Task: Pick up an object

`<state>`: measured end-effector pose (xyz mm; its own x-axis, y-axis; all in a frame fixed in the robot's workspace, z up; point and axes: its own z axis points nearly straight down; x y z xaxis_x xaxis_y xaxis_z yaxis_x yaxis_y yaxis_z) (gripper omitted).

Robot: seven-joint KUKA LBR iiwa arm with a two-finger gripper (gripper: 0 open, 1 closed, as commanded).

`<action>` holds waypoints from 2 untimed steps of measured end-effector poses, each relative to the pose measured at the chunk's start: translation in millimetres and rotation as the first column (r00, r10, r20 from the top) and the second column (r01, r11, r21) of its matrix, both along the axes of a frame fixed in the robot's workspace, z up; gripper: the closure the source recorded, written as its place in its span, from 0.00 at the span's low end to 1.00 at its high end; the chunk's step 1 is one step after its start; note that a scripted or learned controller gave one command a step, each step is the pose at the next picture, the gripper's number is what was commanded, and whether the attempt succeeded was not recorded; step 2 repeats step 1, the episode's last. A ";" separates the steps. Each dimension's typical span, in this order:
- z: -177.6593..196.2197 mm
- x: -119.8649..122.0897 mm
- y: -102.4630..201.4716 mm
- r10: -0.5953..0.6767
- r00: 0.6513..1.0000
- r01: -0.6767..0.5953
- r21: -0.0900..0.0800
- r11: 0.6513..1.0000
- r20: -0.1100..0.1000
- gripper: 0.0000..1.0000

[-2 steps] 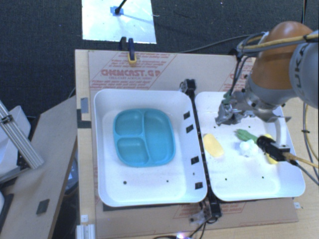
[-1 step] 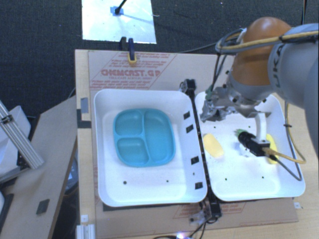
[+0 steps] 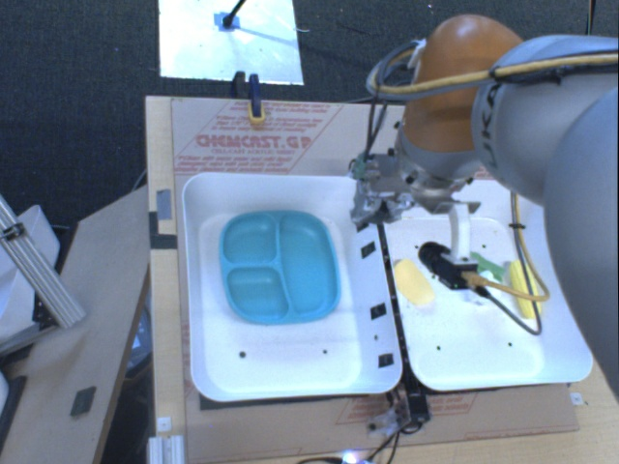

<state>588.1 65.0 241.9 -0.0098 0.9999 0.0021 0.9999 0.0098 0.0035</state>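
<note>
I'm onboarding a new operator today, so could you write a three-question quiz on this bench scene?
1. True or false: the blue divided plate lies in the left bin.
2. Which bin holds the pale yellow object? A) left bin B) right bin C) neither
3. Fill in: the gripper hangs over the ______ between the two bins.

Key: 1 true; 2 B; 3 divide, that is, the meeting rims.
</note>
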 end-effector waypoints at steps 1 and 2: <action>-17.0 17.1 43.7 -0.001 1.000 0.001 -0.001 1.000 -0.002 1.00; -17.0 17.1 43.7 -0.001 1.000 0.001 -0.001 1.000 -0.002 1.00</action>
